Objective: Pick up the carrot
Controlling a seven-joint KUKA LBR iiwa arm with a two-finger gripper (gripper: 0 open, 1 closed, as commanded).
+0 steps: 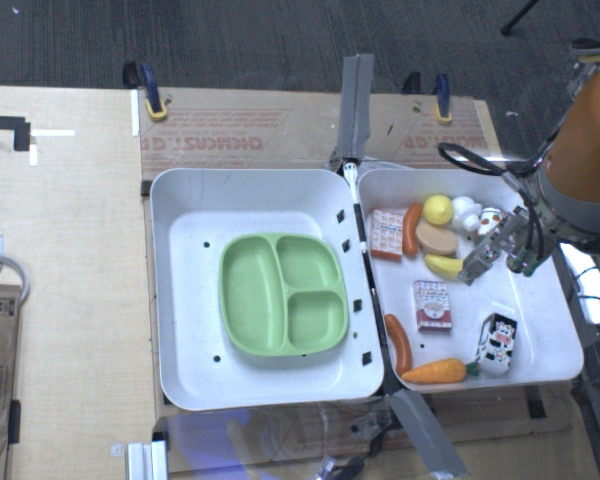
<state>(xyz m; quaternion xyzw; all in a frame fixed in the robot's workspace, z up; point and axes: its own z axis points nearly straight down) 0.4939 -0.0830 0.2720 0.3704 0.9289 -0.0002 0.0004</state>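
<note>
Your end effector (483, 256) hangs over the right bin (570, 353), fingers parted and grasping nothing. The carrot (435, 372) lies untouched at that bin's front edge, well apart from it. You have the whole pick left.

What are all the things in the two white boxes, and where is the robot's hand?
carrot: one, orange, front edge of the right bin
right bin: one, white
left bin: one, white
divided plate: one, green, middle of the left bin
sausages: two, red-orange, one front left beside the carrot, one at the back
lemon: one, yellow, back of the right bin
banana: one, yellow, mid bin
small cartons: two, red and white, one mid bin, one back left
cow-patterned carton: one, black and white, front right
gripper: one, grey, over the right bin, beside the banana
</note>
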